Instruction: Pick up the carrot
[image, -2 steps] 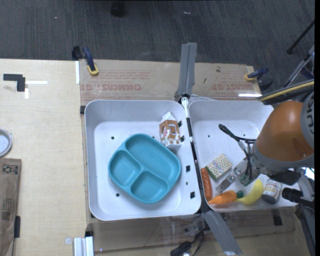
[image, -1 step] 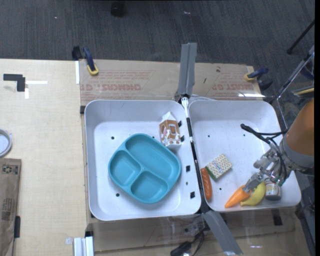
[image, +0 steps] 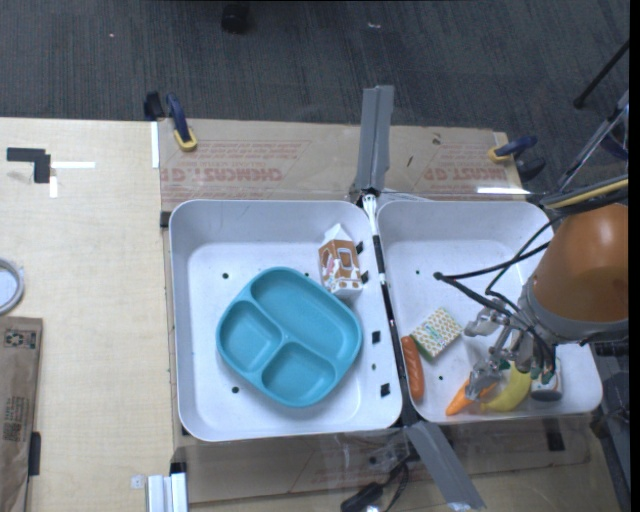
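Observation:
The carrot (image: 458, 401), a small orange piece, lies near the front edge of the right bin (image: 470, 250). Its upper end runs under my gripper (image: 491, 374). The gripper hangs low over the front right of that bin, right above the spot where the carrot meets a yellow banana (image: 508, 394). The gripper's metal parts hide where the carrot and banana meet. I cannot see whether anything is held.
A red-orange sausage-like piece (image: 412, 365) lies along the right bin's left wall, with a speckled green-edged block (image: 436, 333) beside it. The left bin (image: 195, 300) holds a blue divided plate (image: 289, 336) and a small carton (image: 340, 264). Black cables cross the right bin.

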